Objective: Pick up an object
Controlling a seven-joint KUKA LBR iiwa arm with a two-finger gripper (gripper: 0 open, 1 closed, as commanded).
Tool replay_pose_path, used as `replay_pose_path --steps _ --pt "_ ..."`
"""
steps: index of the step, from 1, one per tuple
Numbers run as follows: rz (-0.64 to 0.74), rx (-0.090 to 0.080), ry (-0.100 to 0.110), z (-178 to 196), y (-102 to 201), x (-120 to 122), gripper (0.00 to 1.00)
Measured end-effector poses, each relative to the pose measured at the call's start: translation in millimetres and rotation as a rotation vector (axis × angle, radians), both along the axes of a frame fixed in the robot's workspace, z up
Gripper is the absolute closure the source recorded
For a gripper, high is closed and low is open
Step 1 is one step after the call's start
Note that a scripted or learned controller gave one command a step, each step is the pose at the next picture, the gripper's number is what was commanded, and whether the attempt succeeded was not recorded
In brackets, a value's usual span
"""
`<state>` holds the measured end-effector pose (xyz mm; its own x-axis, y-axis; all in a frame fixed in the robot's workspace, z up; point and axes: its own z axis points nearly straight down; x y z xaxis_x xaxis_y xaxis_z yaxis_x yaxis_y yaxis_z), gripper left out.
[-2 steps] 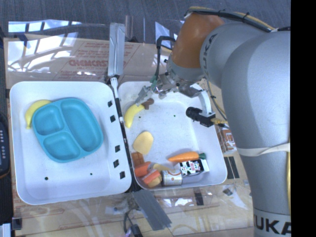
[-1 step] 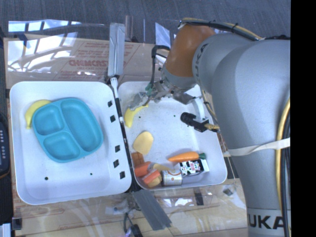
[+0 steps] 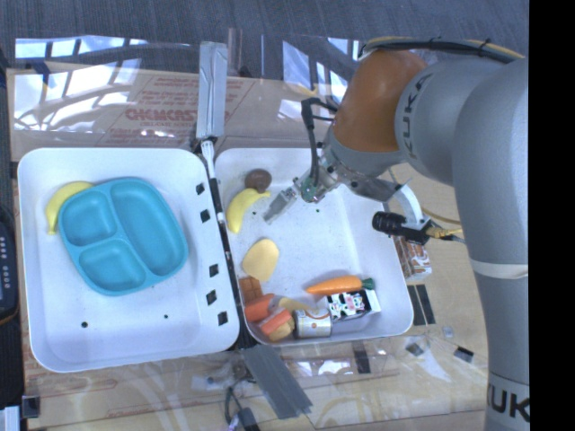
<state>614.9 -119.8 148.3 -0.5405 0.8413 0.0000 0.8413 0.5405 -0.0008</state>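
Note:
My gripper [image 3: 281, 205] hangs low over the upper middle of the right bin [image 3: 359, 241], reaching in from the right under the orange wrist band. A yellow banana [image 3: 241, 209] lies just to its left by the bin's left wall. A brown round object [image 3: 258, 180] sits above the banana. Below the gripper lies a pale yellow slice [image 3: 260, 259]. Along the bin's front edge are a carrot [image 3: 337, 285], a cow-patterned carton [image 3: 349, 305], a small can [image 3: 313, 324] and orange-red food pieces [image 3: 262, 311]. I see nothing held in the gripper.
The left bin [image 3: 54, 330] holds a blue divided plate [image 3: 121, 233] with a second yellow banana [image 3: 63, 201] tucked at its upper left. A black-tipped cable fitting [image 3: 395, 225] juts over the right bin's right rim.

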Motion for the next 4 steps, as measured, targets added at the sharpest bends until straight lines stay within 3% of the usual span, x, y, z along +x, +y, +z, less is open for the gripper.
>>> replay_pose_path --steps 1,2,3,4 --pt "-0.268 -0.001 0.002 -55.9 17.7 7.8 0.0" --pt "-0.242 -0.002 -0.007 36.4 -30.9 -39.1 0.0" --pt "-0.087 0.001 0.001 -57.4 10.7 -9.6 0.0" --pt "-0.257 -0.002 -0.001 -54.8 12.1 42.4 0.0"
